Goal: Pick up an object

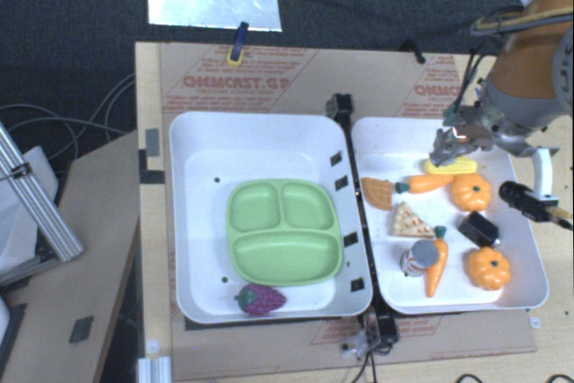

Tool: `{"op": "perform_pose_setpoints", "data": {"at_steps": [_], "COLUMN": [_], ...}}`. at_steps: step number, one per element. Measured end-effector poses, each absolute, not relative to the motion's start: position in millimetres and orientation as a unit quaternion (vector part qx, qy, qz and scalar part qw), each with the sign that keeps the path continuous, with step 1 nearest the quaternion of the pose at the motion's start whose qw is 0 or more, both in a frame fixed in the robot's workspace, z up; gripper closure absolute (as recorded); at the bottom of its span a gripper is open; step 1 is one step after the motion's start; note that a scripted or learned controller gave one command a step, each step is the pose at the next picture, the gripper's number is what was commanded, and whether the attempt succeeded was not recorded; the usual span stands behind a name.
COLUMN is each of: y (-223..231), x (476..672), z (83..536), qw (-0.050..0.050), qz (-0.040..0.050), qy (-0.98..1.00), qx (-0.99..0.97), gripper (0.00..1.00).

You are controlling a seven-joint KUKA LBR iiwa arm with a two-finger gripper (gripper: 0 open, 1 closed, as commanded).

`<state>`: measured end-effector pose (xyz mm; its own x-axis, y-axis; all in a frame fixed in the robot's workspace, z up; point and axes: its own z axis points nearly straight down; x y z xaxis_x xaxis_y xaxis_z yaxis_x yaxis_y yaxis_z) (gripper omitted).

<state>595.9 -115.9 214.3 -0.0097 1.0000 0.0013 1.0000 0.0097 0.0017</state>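
Apparently mid-approach: gripper hovered just above yellow corn, right bin. Fingers' state unclear. Nothing lifted; grasp and lift remained.

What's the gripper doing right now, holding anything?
Gripper: low over the yellow corn in the right bin; grasp state cannot be told, and nothing is visibly held.

Left bin: a green divided plate; purple grapes at the near wall. Right bin: yellow corn, two carrots, two orange pumpkins, a pizza slice, a black block. The gripper hangs just over the corn, the arm behind it.
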Motion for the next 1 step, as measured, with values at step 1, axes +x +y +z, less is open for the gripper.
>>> {"op": "perform_pose_setpoints", "data": {"at_steps": [1], "y": [-64.5], "x": [606.6], "z": [234.6], "qw": [0.001], "qz": [0.0015], "qy": [0.71], "qx": [0.704], "gripper": [1.0]}}
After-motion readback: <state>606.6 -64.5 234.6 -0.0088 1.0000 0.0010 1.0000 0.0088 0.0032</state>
